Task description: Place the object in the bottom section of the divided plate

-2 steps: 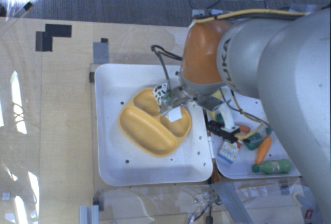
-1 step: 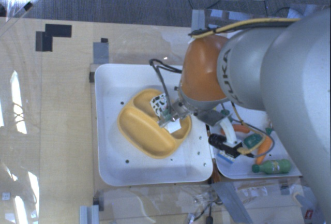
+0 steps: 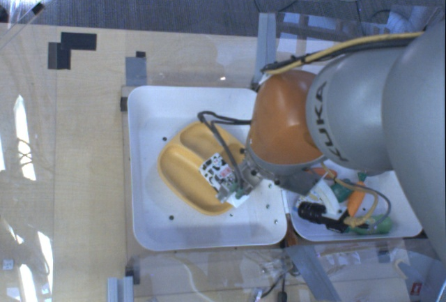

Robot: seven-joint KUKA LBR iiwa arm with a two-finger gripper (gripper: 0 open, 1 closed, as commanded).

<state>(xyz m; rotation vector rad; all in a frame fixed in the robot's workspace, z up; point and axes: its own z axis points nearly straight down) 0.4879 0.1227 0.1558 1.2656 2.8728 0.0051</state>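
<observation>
Hovering low over the yellow plate (image 3: pixel 188 171) in the left bin (image 3: pixel 150 224); end effector (image 3: pixel 230 185) grip state impossible to tell. Placement unconfirmed, release probably still pending.

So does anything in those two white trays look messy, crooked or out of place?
Nothing looks spilled or broken. The yellow divided plate sits at a slant in the left bin, and the end effector is right over its edge. The right bin holds a loose jumble of small items, partly hidden by the arm.
</observation>
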